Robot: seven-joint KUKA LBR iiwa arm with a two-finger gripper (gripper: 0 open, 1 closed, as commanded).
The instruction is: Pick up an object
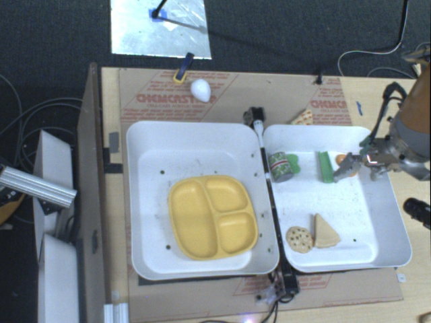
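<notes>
The gripper [350,167] is seen at the right bin's [387,247] upper right; whether it is open or closed cannot be told. The green block [326,167] stands just left of it, long axis running up-down in the frame, nearly touching.

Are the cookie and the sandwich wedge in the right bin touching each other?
Cannot tell. In the camera view the cookie and sandwich wedge sit edge to edge in the right bin, with no plain gap or contact between them.
</notes>
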